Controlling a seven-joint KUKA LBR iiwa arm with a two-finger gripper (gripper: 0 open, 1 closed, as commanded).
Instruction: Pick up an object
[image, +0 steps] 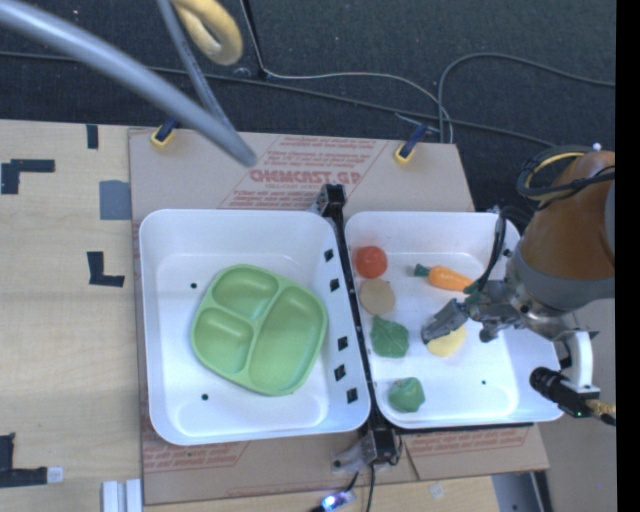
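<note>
In the right bin lie several small toy foods: a red tomato, a beige round piece, an orange carrot, a green leafy piece, a green lump and a yellow piece. My gripper hangs low over the right bin, right above the yellow piece and partly covering it. The arm reaches in from the right.
The left bin holds a green divided plate. A black divider runs between the bins. A grey pole crosses the upper left. Cables trail across the dark floor behind the bench.
</note>
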